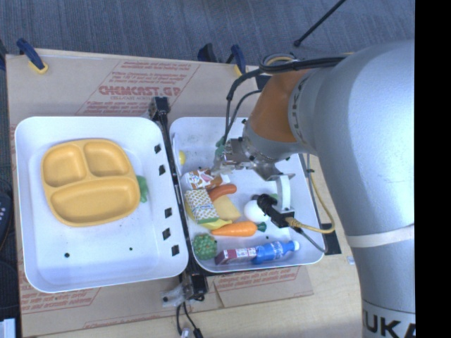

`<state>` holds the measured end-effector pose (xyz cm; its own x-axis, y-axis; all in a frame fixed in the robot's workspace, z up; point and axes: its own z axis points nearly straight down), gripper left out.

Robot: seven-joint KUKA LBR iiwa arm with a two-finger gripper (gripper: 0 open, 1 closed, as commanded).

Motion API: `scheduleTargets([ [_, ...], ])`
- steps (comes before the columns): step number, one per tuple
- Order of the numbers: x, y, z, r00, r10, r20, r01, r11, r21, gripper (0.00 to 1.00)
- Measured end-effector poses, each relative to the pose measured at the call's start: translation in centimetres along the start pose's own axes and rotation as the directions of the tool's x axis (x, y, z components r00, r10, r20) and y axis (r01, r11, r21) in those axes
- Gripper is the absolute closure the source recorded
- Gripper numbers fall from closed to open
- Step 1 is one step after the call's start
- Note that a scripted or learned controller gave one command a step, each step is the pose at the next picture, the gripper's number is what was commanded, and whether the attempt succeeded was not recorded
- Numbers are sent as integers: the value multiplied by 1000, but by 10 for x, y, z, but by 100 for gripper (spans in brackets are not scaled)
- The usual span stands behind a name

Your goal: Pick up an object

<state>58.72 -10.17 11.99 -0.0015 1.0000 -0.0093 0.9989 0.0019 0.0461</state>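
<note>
The right bin (184, 134) holds a heap of toy food: an orange carrot (236, 229), a blue bottle (272, 252), a green broccoli (204, 245), a white egg (253, 208), a red sausage (223, 191), a yellow wedge (226, 208), a checked yellow block (199, 204) and a small printed packet (199, 179). My gripper (229, 157) hangs low over the upper middle of this bin, just above and right of the packet and sausage. The wrist hides its tip.
The left bin (28, 259) holds a yellow divided tray (89, 182) with a small green item (143, 189) at its right edge. A black divider with clips (169, 189) runs between the bins. The big grey arm (352, 139) covers the right bin's right side.
</note>
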Motion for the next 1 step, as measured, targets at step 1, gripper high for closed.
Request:
scheduleTargets([
  [1, 2, -1, 2, 1000, -2, -4, 2, 1000, 5, 0],
])
